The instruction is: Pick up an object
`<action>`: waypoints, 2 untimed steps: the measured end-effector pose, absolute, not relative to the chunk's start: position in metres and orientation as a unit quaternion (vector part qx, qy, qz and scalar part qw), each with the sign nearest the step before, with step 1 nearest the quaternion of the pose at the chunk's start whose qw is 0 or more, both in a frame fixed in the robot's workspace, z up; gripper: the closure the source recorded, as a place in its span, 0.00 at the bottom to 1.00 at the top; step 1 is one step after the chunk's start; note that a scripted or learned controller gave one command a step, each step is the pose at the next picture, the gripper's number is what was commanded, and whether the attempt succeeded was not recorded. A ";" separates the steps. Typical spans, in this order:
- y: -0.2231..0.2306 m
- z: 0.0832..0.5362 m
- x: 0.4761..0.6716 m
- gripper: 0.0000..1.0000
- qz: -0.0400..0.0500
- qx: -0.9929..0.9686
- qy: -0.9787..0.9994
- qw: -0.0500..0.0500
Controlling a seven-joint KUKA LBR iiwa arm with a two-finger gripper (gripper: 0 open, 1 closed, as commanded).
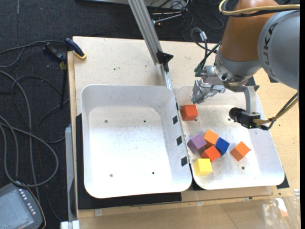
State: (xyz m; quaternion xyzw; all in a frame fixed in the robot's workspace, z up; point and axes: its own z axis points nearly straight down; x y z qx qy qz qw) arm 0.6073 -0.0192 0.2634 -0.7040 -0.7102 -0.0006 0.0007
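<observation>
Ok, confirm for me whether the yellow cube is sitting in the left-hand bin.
No, the yellow cube lies in the right bin, near its front left corner beside the other cubes, not in the left bin.

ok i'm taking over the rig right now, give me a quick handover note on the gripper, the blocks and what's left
Gripper: above the back of the right bin, nothing seen between its fingers; whether they are open or shut is unclear.
Blocks, all in the right bin: lone orange-red block just in front of the gripper; a cluster of purple block, orange block, blue block, red block and yellow block; another orange block apart to the right.
Done: nothing lifted.
Left: grasp one block and lift it; the lone orange-red one looks nearest.
</observation>
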 end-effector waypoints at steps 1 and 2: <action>0.031 0.253 0.582 1.00 0.000 -0.704 -0.710 0.002; 0.080 0.238 0.571 1.00 0.000 -0.704 -0.710 0.002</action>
